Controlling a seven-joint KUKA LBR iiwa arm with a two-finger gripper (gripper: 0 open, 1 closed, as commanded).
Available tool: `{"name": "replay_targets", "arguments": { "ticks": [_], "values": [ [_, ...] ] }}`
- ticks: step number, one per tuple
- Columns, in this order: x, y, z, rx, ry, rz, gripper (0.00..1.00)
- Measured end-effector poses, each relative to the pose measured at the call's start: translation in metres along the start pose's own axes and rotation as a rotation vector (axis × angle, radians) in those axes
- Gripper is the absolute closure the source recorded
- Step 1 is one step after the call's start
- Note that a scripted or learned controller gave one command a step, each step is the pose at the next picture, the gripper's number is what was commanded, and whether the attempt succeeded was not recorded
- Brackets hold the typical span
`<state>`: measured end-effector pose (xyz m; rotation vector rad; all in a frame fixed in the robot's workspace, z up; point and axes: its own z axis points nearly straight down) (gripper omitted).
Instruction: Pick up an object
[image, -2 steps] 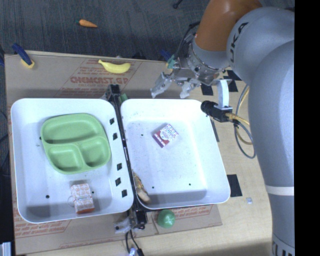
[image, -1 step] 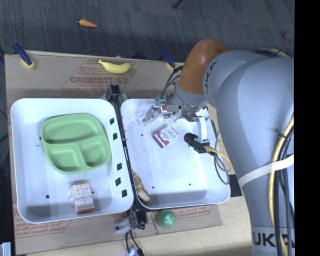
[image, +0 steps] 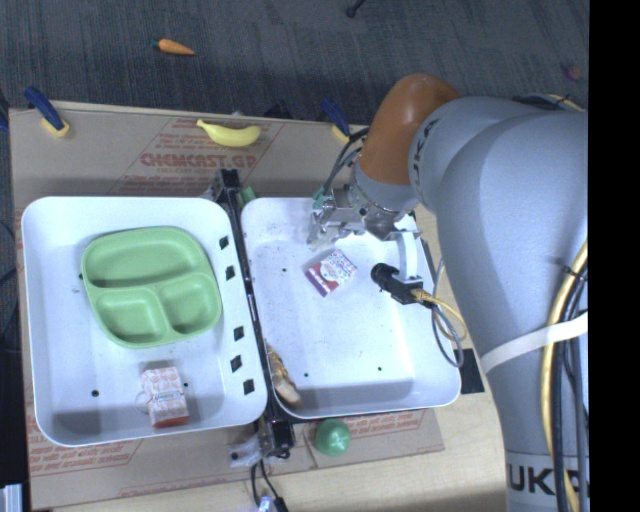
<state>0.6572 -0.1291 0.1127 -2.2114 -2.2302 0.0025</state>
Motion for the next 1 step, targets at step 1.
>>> {"name": "replay_targets", "arguments": {
  "ticks": [1],
  "values": [
    [0.0841, -0.0277, -0.0805, -0.001, 0.001, 0.0, 1.0]
  ]
}}
